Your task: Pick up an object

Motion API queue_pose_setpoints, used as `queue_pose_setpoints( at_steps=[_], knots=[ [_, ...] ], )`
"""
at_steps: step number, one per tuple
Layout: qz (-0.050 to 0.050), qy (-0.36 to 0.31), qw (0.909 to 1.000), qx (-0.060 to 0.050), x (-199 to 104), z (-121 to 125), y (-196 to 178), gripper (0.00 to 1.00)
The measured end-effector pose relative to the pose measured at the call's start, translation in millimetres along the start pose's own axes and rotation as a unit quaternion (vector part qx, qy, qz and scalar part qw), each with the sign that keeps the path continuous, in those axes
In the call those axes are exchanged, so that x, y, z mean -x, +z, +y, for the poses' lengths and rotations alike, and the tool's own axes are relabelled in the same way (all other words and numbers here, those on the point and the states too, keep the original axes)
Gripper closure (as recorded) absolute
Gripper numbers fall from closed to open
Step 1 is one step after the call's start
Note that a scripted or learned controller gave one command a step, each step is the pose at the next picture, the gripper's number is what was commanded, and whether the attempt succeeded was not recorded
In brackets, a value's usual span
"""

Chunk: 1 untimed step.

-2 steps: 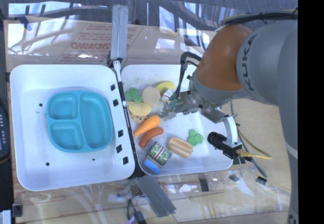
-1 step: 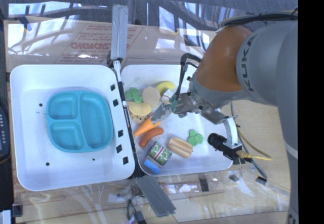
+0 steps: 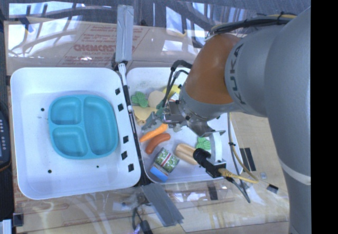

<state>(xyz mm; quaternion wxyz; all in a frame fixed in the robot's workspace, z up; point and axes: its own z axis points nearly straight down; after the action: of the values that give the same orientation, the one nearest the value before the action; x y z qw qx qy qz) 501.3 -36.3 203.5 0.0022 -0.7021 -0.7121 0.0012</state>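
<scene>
Camera view: the hand (image 3: 161,117) is lowered into the right bin (image 3: 153,75), just above the carrot (image 3: 153,133) (finger state cannot be told); nothing is seen lifted, so the pick is judged undone.

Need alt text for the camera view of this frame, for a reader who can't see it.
A grey and orange robot arm reaches down into the right white bin, its gripper among toy foods: a carrot, a sausage and a can. The left white bin holds a blue divided plate.

The arm (image 3: 237,77) covers the right bin's (image 3: 145,77) three o'clock side; the pincer (image 3: 161,117) is too blurred to read.
</scene>
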Motion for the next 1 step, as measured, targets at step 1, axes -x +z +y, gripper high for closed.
queue_pose_setpoints(
  at_steps=[1],
  knots=[
    [-0.001,-0.011,0.9999,-0.002,56.0,-9.6,102.5,0.0]
  ],
)
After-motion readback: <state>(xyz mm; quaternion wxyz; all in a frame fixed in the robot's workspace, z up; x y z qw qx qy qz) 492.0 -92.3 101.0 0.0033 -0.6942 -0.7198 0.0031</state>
